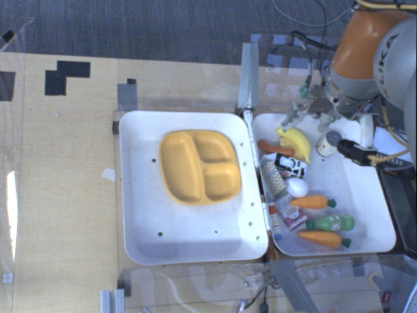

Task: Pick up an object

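Observation:
My gripper (307,115) hangs over the far edge of the right bin (371,194), its fingers spread open with nothing between them. Just below it lies a yellow banana (296,142). A red sausage (273,147) lies to the banana's left, and a black-and-white toy (291,165) sits in front of the banana. A small white jar (326,145) stands right of the banana, under the wrist. Nearer the front are a white egg (297,188), two carrots (311,202) (322,238) and a green bottle (332,223).
The left bin (140,194) holds a yellow divided plate (199,165). A silver packet (272,178) and a red wrapper (290,216) lie along the right bin's left wall. A black cable part (355,152) reaches in from the arm at the right.

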You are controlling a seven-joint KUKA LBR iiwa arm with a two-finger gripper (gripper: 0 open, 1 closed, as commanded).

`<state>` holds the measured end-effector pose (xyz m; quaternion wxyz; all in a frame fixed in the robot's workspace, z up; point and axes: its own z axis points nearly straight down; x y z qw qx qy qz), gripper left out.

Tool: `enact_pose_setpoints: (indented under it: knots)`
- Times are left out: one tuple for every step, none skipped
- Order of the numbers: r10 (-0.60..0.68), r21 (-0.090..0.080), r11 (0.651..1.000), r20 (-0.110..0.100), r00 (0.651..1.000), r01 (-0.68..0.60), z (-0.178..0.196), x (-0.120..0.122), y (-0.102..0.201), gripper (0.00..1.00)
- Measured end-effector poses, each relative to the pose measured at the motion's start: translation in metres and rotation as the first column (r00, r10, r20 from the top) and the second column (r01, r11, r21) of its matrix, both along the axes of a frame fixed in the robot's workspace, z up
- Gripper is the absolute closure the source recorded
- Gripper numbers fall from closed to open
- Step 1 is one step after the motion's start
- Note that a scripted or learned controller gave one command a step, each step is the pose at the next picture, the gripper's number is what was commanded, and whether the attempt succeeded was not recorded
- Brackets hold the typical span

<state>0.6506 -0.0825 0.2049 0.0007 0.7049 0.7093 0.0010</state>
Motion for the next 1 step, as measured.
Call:
enact_pose_setpoints:
  knots:
    - [0.237,-0.003,0.972,0.006,0.972,-0.237,-0.0938,-0.0105,-0.0255,0.0]
